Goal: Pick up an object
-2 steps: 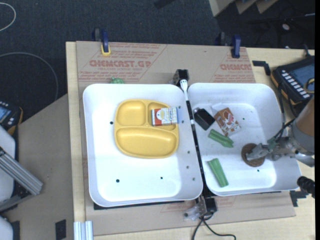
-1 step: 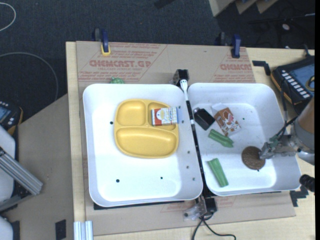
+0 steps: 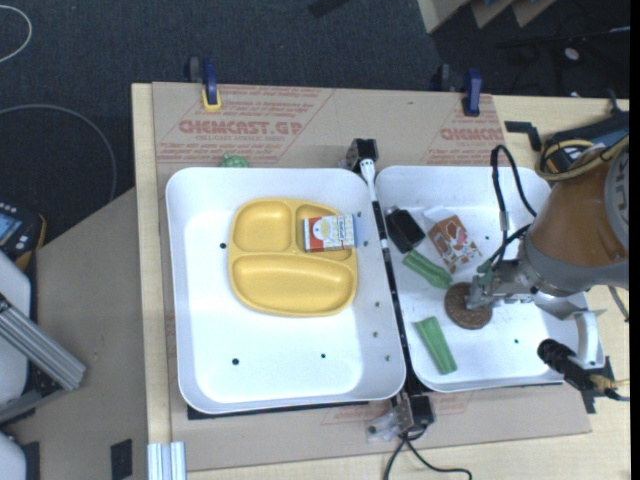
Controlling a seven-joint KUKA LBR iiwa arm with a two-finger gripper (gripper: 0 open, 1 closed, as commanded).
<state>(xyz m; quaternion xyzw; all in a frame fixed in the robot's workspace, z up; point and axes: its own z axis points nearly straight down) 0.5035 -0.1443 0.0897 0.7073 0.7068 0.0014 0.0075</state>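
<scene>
pincer (image 3: 487,290) down on brown round object (image 3: 466,308), right bin (image 3: 520,363)

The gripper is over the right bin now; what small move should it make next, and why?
Probably a short descent straight down. The gripper sits directly above the brown round object in the right bin, with green sticks lying apart from it, so that object looks the nearest target.

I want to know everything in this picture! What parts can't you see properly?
1. Gripper, camera view: its fingertips are too small and dark to tell apart, above the brown round thing.
2. Small carton on the yellow plate: print too small to read.
3. Arm: cut off by the right edge.
</scene>
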